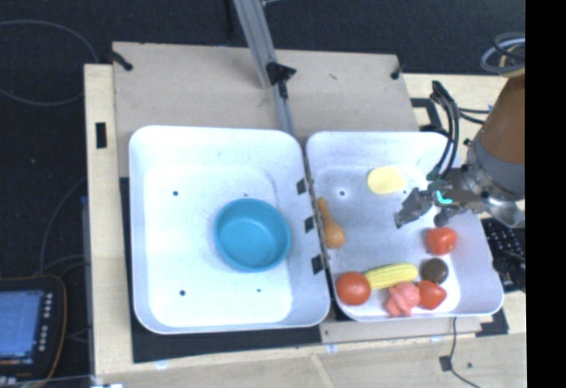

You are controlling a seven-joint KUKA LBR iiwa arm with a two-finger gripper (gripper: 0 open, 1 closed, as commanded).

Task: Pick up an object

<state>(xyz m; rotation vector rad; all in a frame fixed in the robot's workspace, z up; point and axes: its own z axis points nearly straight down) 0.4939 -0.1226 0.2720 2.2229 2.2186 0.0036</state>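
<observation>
My pincer (pixel 424 211) hung spread wide, pinching nothing, over the right bin (pixel 354 152). A red ball (pixel 440 240) lay just below it. I was at the reaching step. Next, I guessed, I should drop down and squeeze.

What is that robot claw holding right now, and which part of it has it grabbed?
Nothing. The gripper hangs open over the right bin, with no object between its fingers; the red tomato lies just below it, ungrasped.
</observation>
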